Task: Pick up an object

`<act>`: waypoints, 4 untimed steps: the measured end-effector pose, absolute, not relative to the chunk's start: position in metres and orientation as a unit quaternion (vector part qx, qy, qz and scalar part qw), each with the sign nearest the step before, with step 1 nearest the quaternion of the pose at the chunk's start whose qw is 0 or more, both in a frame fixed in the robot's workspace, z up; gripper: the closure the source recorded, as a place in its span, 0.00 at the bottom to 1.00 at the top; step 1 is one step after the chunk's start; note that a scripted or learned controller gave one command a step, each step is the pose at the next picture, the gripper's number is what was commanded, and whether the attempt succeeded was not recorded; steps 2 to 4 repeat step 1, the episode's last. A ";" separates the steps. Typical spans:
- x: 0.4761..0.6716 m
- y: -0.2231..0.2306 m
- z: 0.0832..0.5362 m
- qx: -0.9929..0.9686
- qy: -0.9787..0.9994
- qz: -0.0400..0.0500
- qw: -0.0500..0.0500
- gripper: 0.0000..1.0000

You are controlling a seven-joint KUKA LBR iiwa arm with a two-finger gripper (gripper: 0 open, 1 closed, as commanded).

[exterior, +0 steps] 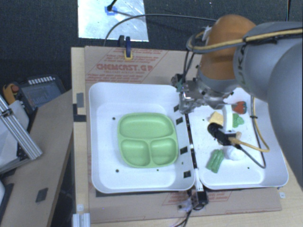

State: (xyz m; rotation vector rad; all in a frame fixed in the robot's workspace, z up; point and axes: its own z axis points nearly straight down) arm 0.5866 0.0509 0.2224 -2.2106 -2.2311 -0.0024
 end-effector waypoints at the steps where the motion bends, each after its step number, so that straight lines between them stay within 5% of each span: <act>1: 0.604 0.103 0.217 -0.704 -0.711 -0.002 0.000 1.00; 4: 0.604 0.103 0.217 -0.704 -0.711 -0.002 0.000 1.00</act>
